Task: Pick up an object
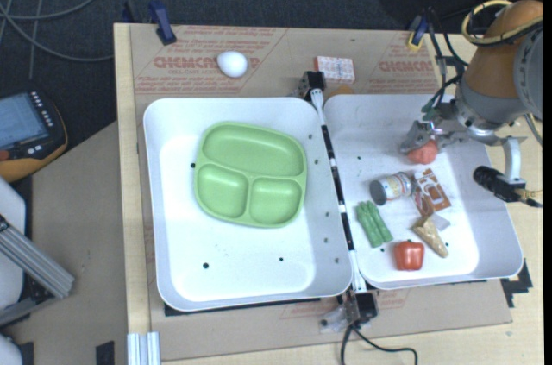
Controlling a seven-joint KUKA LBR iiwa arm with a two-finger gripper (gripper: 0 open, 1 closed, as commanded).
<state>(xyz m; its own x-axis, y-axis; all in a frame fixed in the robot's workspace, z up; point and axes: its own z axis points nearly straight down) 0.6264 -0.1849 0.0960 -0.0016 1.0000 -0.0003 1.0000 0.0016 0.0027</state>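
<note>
My gripper (423, 135) reaches into the right bin (371, 117) from the right, low over its upper right part. A small red-orange object (423, 153) lies right under the fingertips, touching or nearly touching them. Nothing shows clearly between the fingers. Lower in the same bin lie a small jar (392, 186), a brown snack packet (430, 191), a green bean-like piece (373, 223), a red pepper (409, 254) and a tan wedge (430, 236).
The left bin (172, 139) holds a green divided plate (251, 174). On the bench behind the bins rest a white ball (231, 63) and a small pink-white box (335, 69). A black clamp (312, 84) sits between the bins' far corners.
</note>
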